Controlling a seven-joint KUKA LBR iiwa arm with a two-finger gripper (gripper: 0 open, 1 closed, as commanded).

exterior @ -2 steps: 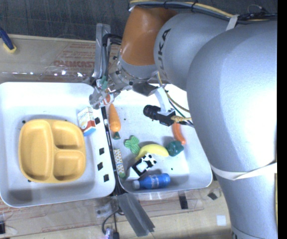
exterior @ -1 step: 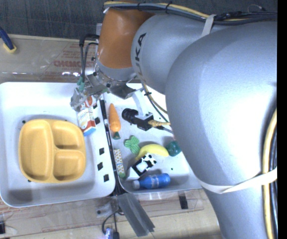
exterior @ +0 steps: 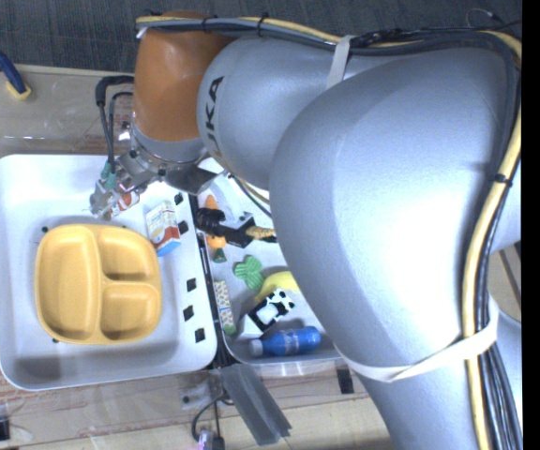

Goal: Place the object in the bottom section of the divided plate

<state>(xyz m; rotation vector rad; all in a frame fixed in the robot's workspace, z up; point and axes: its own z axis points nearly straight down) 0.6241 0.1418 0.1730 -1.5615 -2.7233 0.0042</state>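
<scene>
Left bin: a yellow divided plate and a small carton are held in it.
Plate: laid flat in the bin's lower half. One long section is seen on the view's left. Two smaller sections are seen on its right, one above the other.
Object for the task: taken to be the small carton, white with orange and blue. It is laid on the bin floor just beside the plate's upper right corner, outside every section.
Right bin: a blue bottle, a black-and-white toy, a yellow piece, a green piece, an orange-and-black piece and a striped stick are crowded along its left side.
Gripper: positioned over the left bin, above the plate's top edge and left of the carton. Open or closed cannot be told, since the tip is blurred into red and green specks.
Arm: most of the right bin is covered by it.
Partly hidden: the yellow piece and the orange-and-black piece are overlapped by the arm, and their shapes cannot be made out.
Bench: a blue-and-yellow tool is laid outside the bins, at the upper left.
</scene>
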